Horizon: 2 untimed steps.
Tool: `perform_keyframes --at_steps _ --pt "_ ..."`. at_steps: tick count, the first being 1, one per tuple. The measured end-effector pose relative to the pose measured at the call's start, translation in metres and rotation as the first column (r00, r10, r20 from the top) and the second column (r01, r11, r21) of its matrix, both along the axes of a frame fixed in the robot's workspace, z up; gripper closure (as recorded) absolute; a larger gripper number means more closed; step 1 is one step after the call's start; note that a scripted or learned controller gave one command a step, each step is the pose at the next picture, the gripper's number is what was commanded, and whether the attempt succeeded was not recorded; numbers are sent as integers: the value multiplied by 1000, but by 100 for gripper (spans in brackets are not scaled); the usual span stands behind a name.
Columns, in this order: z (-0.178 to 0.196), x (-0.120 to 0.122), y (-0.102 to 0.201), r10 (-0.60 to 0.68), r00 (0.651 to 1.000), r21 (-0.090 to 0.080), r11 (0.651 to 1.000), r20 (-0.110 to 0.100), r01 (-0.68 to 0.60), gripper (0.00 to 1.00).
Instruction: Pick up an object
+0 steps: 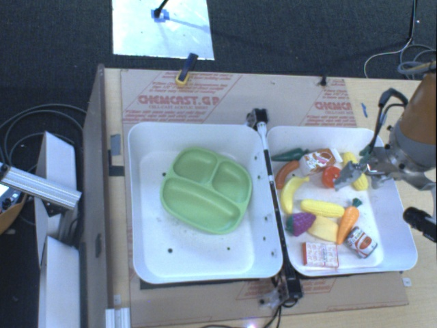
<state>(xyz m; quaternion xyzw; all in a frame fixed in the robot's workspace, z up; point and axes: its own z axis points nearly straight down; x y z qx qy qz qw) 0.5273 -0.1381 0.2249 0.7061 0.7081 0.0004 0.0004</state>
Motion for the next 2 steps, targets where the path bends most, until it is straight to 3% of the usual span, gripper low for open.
perform_keyframes --at_steps 1,2 --pt "-67 -10 -46 -7 1000 -1 1000 -5 7 0" --pt "-141 -39 -25 -4 1000 2 1000 5 4 0"
